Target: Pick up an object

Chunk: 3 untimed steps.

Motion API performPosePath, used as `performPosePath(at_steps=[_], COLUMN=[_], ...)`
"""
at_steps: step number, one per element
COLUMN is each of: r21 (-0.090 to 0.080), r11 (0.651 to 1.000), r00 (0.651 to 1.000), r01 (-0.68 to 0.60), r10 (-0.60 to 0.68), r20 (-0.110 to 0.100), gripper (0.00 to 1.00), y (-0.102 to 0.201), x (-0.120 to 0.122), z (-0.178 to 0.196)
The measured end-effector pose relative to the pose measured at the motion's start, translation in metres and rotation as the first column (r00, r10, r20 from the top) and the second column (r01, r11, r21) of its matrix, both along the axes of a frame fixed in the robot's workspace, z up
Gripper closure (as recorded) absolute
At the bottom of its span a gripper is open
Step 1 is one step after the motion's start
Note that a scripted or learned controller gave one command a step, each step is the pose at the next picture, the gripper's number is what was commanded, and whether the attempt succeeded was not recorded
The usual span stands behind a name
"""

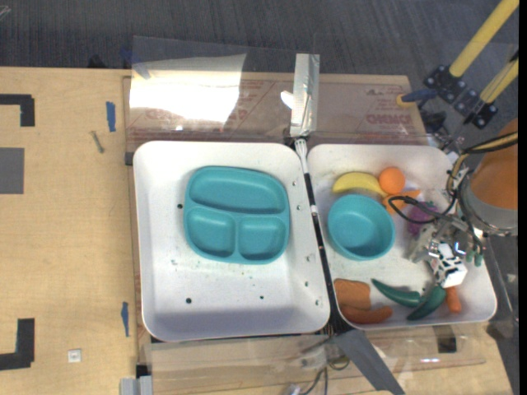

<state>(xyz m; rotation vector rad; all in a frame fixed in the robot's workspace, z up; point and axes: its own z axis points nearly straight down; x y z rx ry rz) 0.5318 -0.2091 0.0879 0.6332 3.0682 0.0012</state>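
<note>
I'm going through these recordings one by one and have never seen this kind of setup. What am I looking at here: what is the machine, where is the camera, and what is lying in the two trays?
This is one picture from a fixed camera above a bench, looking down at a slant. The machine is a robot arm, grey with an orange band, reaching in from the right. Its gripper hangs low over the right bin; cables hide its tip, so I cannot tell whether it holds anything.

Two shallow white bins sit side by side. The left bin holds a teal divided plate. The right bin holds a teal bowl, a yellow banana behind it, an orange ball, a purple item partly covered by cables, a green toy vegetable and a brown-orange piece near the front.
</note>
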Motion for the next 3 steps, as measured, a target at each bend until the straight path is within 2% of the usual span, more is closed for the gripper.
performPosePath(at_steps=[1, 2, 3], r21=[-0.001, -0.001, 0.004], r11=[0.997, 0.976, 0.983], r00=[0.997, 0.976, 0.983], r01=[0.073, 0.217, 0.181], r10=[-0.073, -0.217, -0.181], r20=[0.003, -0.005, 0.006], gripper=[1.0, 1.0, 1.0], y=[0.043, 0.077, 0.139], x=[0.073, 0.118, 0.113], z=[0.001, 0.0, 0.134])
